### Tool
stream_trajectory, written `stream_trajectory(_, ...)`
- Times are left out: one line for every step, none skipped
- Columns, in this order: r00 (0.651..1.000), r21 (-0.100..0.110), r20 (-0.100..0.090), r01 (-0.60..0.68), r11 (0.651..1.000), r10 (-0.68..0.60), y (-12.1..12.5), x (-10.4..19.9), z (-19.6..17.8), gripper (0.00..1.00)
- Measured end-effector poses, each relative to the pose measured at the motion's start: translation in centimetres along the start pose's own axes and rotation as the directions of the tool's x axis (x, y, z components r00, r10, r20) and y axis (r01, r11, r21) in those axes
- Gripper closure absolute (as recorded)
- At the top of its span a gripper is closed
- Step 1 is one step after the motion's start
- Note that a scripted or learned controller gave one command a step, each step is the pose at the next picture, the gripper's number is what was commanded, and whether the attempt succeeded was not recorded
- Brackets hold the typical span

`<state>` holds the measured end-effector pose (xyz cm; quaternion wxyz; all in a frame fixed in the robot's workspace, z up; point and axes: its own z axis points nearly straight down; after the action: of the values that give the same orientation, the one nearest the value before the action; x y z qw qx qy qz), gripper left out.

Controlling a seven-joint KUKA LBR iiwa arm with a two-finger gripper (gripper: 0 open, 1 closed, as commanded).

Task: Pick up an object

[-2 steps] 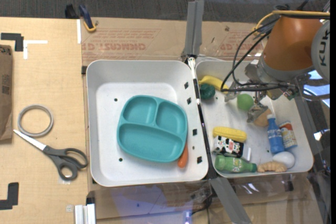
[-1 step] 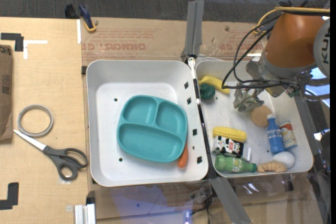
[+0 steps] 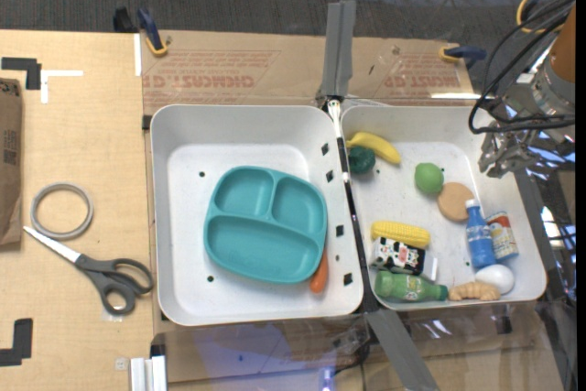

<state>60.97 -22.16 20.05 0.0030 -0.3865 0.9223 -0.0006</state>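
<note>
My gripper (image 3: 499, 156) hangs over the right edge of the right bin (image 3: 403, 122), with nothing seen in it. Below it in that bin lie a green ball-shaped fruit (image 3: 428, 178), a tan round piece (image 3: 455, 201), a blue bottle (image 3: 477, 236) and a red and white can (image 3: 502, 236). A banana (image 3: 373, 146) and a dark green item (image 3: 361, 161) sit at the bin's far left. Toward the front are a corn cob (image 3: 400, 233), a black and white carton (image 3: 399, 255), a green bottle (image 3: 408, 289), a tan pastry-like piece (image 3: 474, 291) and a white egg (image 3: 494, 277).
The left bin (image 3: 174, 197) holds a teal divided plate (image 3: 267, 224) with an orange carrot (image 3: 319, 273) at its front right edge. On the wooden bench to the left lie scissors (image 3: 92, 268) and a tape roll (image 3: 61, 209). Cables loop above the arm.
</note>
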Motion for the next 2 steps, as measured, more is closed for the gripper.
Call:
stream_trajectory(0.998,0.009,0.004,-0.068,0.998,0.068,3.1,0.7,10.0,1.00)
stream_trajectory(0.919,0.000,-0.003,-0.393,0.919,0.393,7.2,7.0,3.9,1.00)
